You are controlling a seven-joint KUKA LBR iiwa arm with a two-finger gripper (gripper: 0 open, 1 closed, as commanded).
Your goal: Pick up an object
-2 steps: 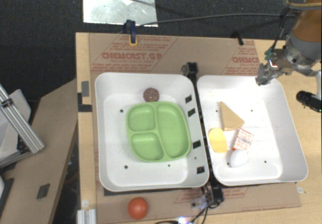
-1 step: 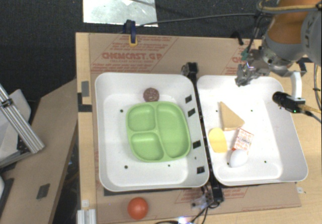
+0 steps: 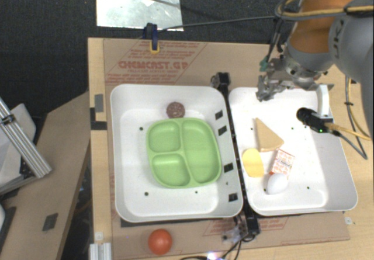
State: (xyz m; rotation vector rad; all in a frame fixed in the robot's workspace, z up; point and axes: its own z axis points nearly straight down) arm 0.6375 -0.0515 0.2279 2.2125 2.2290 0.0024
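Tan wedge-shaped foam block (image 3: 267, 135), right white bin (image 3: 333, 159), centre-left: likely light, slightly soft, best gripped across its flat sides; jaws (image 3: 266, 90) at far edge, state indiscernible.

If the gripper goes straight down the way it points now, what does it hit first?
Most likely bare floor at the back of the right bin. The gripper hangs over that bin's far end, short of the tan wedge. Depth is hard to judge from this slanted view.
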